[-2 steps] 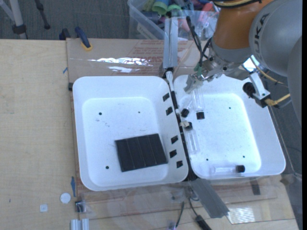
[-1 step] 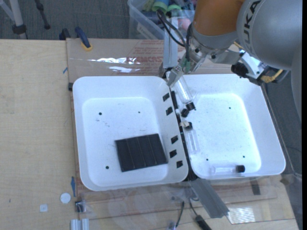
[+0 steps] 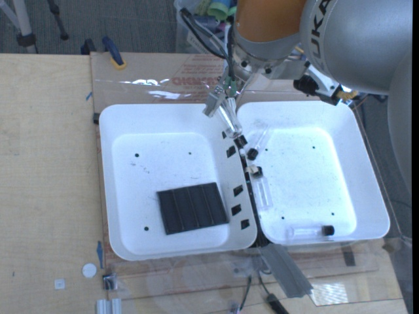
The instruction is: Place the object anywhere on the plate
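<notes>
The plate (image 3: 192,207) is a flat black ribbed rectangle lying in the front half of the left bin (image 3: 124,129). A clear tube with a black cap (image 3: 311,231) lies near the front edge of the right bin (image 3: 366,175). Two more clear tubes with dark ends (image 3: 260,187) lie along the right bin's left wall. My gripper (image 3: 229,118) hangs from the orange-banded wrist over the ridge between the two bins, near their back edge. It is well behind the plate and far from the capped tube.
Small black clips (image 3: 237,191) sit along the ridge between the bins. A container of coloured items (image 3: 213,5) stands behind the bench. The arm's grey body (image 3: 366,31) covers the upper right. Bare wooden bench (image 3: 46,175) lies to the left.
</notes>
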### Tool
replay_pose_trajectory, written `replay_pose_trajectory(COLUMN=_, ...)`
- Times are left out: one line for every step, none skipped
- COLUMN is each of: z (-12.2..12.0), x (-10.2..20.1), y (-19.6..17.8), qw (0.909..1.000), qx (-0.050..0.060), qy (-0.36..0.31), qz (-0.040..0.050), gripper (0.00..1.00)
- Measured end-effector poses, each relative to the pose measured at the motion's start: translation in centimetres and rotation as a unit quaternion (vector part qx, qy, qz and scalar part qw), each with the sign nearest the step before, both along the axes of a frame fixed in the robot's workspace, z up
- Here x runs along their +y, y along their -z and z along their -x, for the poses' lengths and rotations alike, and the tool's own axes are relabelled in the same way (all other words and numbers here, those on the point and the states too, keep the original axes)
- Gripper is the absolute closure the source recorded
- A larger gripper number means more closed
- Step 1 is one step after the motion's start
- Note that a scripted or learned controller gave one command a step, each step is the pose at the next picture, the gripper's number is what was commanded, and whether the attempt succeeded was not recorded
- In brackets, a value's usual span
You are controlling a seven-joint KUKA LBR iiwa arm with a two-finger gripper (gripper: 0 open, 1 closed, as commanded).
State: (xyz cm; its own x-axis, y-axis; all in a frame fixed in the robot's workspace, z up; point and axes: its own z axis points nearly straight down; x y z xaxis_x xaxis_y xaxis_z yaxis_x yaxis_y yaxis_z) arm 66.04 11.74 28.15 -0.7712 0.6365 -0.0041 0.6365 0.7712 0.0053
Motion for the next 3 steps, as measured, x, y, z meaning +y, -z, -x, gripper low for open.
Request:
replay_pose_trajectory(z=1.0, x=6.1, y=1.0, qw=0.9798, qx=0.002, qy=-0.2, qz=0.0007, gripper=1.0)
replay_pose_trajectory(z=0.5, x=10.8, y=0.2, qw=0.9493, qx=-0.001, qy=-0.314, qz=0.0007, gripper=1.0)
replay_pose_trajectory(z=1.3, x=10.8, y=-0.2, qw=0.9366, qx=0.001, qy=-0.35, qz=0.0014, gripper=1.0)
